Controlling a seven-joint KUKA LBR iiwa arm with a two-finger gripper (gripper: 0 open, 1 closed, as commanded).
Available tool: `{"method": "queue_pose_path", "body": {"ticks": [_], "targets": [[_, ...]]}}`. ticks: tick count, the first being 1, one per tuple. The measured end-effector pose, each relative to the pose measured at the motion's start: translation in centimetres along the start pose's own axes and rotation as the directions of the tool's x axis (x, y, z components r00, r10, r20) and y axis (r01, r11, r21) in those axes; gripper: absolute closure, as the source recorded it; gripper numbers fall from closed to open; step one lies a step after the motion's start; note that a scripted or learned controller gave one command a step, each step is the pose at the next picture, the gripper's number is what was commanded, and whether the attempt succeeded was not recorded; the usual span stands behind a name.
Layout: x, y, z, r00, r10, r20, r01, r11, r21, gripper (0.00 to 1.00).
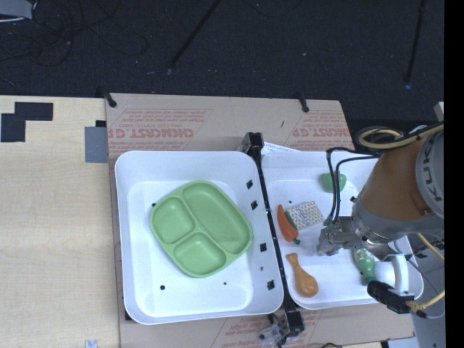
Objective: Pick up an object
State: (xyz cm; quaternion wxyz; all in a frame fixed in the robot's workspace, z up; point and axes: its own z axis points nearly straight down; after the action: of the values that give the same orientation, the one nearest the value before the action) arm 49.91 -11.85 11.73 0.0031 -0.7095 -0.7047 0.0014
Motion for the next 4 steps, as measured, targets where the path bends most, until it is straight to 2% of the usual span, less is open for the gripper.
{"method": "queue_pose_path", "body": {"ticks": [1, 2, 3, 4], "targets": [[0.0, -0.6, -6.0, 1.000, -0.008, 0.002, 0.008, 1.000, -0.009, 1.00], [0.3, -0.4, -10.3, 1.000, -0.008, 0.002, 0.008, 1.000, -0.009, 1.00], [0.8, -0.4, -16.5, 1.000, -0.008, 0.003, 0.008, 1.000, -0.011, 1.00], [5.6, -0.2, -14.5, 1.000, -0.010, 0.000, 0.010, 1.000, -0.002, 1.00]]}}
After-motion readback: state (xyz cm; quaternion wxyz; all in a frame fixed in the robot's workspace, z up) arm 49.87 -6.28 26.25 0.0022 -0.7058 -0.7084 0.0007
